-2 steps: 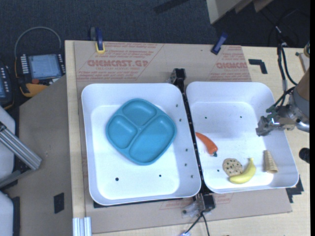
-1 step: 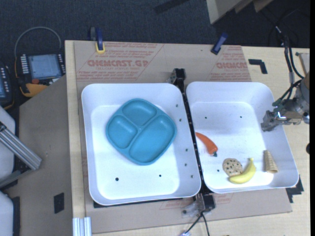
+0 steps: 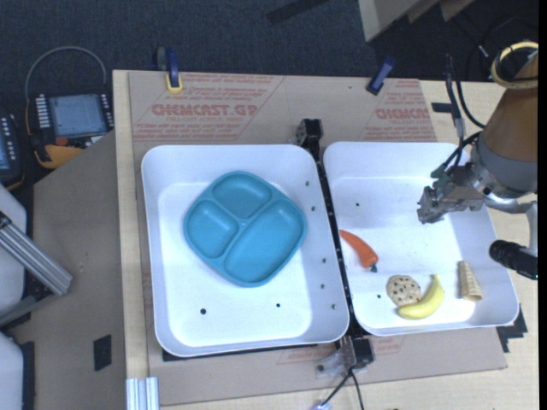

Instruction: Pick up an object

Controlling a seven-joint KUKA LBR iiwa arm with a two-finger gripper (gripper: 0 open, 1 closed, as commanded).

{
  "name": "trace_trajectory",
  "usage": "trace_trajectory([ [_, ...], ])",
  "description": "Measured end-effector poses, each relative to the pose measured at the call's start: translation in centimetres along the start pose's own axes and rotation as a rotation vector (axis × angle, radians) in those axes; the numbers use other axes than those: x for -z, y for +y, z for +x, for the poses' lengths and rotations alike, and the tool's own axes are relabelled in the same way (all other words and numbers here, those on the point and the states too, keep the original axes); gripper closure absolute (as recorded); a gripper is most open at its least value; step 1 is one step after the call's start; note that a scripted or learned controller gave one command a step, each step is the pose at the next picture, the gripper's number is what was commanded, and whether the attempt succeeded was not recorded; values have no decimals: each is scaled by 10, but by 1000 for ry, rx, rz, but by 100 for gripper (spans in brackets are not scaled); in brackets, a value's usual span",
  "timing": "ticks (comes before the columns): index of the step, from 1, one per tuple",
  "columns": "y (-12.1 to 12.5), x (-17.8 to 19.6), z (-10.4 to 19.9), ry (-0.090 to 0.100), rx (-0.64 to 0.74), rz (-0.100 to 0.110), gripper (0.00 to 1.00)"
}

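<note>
One banana (image 3: 425, 301), one carrot (image 3: 360, 248)

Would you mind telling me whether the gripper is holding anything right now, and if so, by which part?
Nothing is held: the gripper hovers over bare floor of the right bin, apart from the carrot, cookie, banana.

We see dark blue carpet floor (image 3: 222, 24) around cardboard-topped desk (image 3: 256, 101); handheld control pendant (image 3: 75, 114) lying left; aluminium rail (image 3: 34, 259) at left edge.
</note>
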State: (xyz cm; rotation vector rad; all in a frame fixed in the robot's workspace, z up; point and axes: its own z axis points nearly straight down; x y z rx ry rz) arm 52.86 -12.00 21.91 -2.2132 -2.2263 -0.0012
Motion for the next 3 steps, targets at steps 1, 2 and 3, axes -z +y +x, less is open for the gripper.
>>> trace_trajectory([
  [1, 8, -3, 61, 1, 1, 1, 100],
  [2, 19, 7, 116, -2, -5, -3, 100],
  [3, 29, 10, 176, 0, 1, -4, 100],
])
